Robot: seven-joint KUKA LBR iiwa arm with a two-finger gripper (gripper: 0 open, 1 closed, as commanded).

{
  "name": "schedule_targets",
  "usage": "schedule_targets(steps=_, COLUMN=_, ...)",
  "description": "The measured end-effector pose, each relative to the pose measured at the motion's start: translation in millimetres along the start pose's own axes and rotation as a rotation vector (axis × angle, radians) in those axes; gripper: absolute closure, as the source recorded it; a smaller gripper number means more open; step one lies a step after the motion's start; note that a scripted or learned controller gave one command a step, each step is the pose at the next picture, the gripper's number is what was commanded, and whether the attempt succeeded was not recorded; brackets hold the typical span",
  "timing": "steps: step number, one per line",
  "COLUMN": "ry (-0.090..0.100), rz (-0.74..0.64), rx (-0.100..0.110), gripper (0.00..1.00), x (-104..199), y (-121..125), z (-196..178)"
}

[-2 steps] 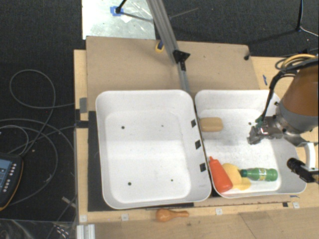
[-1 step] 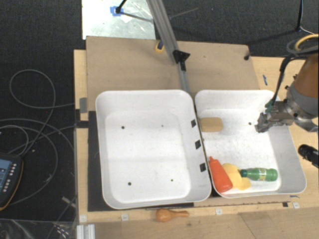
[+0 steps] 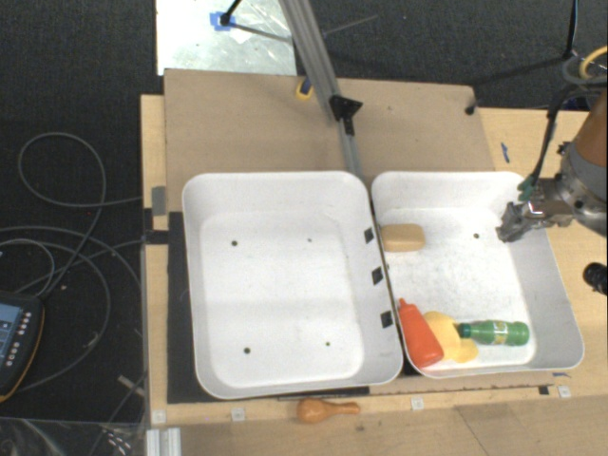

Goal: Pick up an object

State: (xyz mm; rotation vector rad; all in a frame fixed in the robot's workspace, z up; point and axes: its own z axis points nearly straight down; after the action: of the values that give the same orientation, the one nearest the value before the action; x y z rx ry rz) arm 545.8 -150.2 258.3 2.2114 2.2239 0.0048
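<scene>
Since the task names no particular object, the likeliest pick looks to be one of four things in the right bin: a tan block lying alone against the bin's left wall near the far end, and, crowded along the near wall, a red bottle-shaped piece, a yellow lump touching it, and a small green bottle lying on its side with its cap toward the yellow lump. My judgement is that the tan block is the easiest: it sits apart from the rest, looks light and perhaps slightly soft like a sponge, and its short sides offer flat faces to close on, though the wall just beside it leaves little room for a finger on that side. The green bottle appears hard, smooth and round, so it may roll or slip unless taken across its middle. The red and yellow pieces touch, so closing on one could nudge the other. The gripper hangs over the far right part of this bin, well apart from all four things; nothing shows between its jaws, and I cannot tell how far they stand open. The left bin sits alongside, and an orange-brown pear-shaped item lies on the table in front of both bins.
</scene>
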Motion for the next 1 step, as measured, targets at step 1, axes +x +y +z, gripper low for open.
schedule_targets(steps=1, ry=0.004, rz=-0.006, rx=0.003, gripper=1.0, x=60.9, y=14.6, z=6.9)
